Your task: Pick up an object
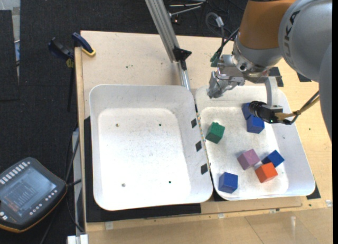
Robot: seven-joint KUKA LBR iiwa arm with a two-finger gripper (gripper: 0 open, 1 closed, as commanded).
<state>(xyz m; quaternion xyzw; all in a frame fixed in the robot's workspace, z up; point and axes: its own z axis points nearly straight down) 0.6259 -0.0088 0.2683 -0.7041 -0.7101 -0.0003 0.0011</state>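
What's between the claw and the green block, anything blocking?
Nothing visible. The claw hangs over the right bin's top-left corner, and the green block sits just below it in the picture, on bare bin floor. The purple block and the others lie further right.

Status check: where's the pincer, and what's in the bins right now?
Pincer above right bin's far-left corner, nothing seen between fingers. Green block nearest, just below it. Blue, purple, orange blocks further off. No obstruction seen near green.
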